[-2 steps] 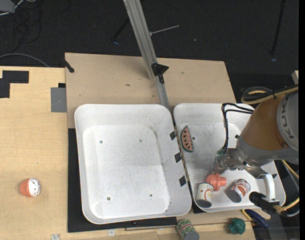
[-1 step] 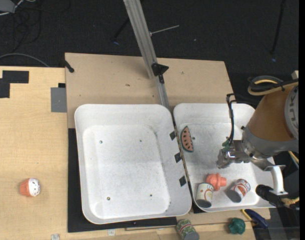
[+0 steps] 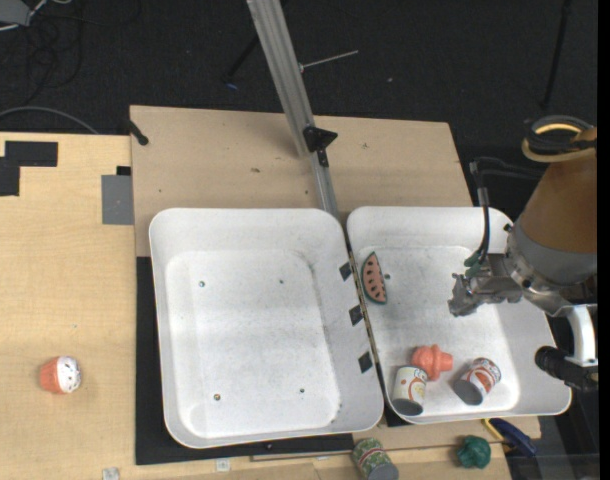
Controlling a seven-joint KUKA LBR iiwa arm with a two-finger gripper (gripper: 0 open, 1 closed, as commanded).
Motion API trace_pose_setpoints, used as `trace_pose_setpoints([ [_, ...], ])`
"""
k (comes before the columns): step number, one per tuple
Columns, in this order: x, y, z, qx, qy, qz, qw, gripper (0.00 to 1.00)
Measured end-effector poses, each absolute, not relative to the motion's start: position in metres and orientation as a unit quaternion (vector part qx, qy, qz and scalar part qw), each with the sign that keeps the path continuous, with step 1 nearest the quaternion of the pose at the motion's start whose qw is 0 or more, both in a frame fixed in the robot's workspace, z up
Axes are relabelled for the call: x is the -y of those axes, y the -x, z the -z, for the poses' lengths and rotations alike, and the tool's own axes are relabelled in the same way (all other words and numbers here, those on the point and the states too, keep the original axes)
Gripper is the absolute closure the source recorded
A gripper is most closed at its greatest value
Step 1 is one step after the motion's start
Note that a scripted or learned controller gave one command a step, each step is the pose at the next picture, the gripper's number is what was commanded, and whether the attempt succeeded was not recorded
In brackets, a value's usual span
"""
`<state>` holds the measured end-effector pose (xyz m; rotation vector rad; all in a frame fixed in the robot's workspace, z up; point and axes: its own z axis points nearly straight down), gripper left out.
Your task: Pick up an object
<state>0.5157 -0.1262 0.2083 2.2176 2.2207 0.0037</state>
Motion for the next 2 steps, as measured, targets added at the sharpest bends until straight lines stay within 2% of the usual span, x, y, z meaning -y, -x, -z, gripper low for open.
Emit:
trace_pose_setpoints([
  [1,0.127,-0.516,-0.255,-0.708,-0.707,-0.0007,0.001,1.0],
  [2,0.078,-0.529,-0.239,-0.708,-0.706,0.0008,-0.003,1.0],
])
